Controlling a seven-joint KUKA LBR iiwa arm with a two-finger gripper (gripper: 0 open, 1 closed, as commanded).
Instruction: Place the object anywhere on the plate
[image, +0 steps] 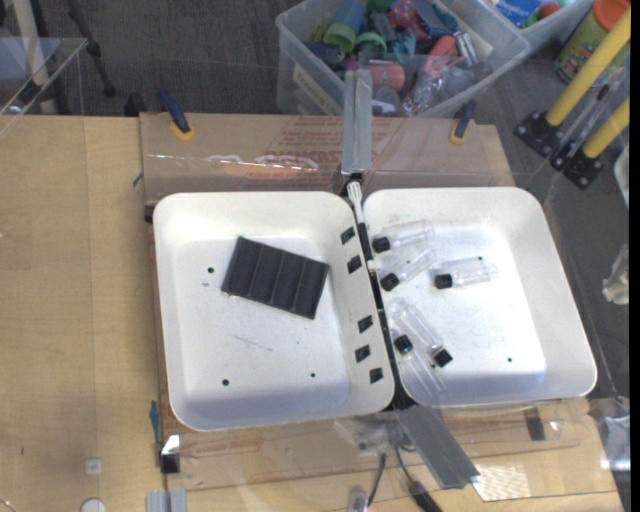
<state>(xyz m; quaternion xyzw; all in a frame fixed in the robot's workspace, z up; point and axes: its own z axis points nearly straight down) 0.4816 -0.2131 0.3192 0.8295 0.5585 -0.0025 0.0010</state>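
A black ribbed rectangular plate (275, 277) lies flat in the left bin (190, 330), a little above and left of its middle, turned slightly clockwise. Several clear vials with black caps lie scattered in the left half of the right bin (530, 300). One vial (466, 272) lies apart near the bin's middle. Two vials (408, 238) (412, 268) lie near the upper left. Two more vials (408, 328) (432, 352) lie against the lower left wall.
Black clips (362, 322) line the ridge where the two bins meet. A clear tote of colourful toys (400, 45) stands behind the bins. Yellow poles on a black stand (585, 85) rise at the back right. Bare wooden bench (70, 300) spreads to the left.
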